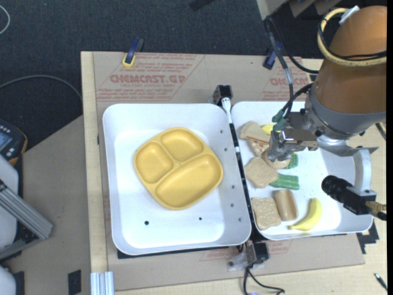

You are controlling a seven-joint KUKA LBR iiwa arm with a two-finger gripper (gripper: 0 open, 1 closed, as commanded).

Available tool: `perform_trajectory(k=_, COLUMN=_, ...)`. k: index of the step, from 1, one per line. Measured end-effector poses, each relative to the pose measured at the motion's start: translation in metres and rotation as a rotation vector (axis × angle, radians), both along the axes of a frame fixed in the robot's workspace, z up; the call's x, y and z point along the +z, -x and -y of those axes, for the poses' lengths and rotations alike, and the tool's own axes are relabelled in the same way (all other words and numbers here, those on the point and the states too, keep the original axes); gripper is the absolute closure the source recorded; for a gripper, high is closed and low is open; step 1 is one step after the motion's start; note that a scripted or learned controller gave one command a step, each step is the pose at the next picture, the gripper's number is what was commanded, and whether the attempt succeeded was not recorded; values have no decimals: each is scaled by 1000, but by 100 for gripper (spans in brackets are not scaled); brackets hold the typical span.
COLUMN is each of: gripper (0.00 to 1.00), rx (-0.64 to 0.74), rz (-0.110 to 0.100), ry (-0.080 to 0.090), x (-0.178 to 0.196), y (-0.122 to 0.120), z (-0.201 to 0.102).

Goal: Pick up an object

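while hanging low over the right bin [350, 223], pincer [277, 149] hovering at the cluster of toy food [261, 172], likely lining up a grab; open or closed — cannot tell. yellow plate [178, 166] lying alone in the left bin [123, 214].

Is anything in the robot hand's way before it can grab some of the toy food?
Nothing visible blocks it. The hand hangs right over the food pile in the right bin, above a bread piece and a green piece, with other food crowded around.
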State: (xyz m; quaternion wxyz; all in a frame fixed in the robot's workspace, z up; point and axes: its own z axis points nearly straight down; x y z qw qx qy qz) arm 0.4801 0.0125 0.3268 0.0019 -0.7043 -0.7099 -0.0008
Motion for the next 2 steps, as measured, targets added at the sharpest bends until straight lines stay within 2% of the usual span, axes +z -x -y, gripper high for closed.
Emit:
perform_trajectory(k=1, gripper=100, rx=0, rz=4, ry=1, x=25, y=1, z=-86)
perform_trajectory(k=2, gripper=100, rx=-7, rz=5, ry=3, x=35, y=0, z=-82)
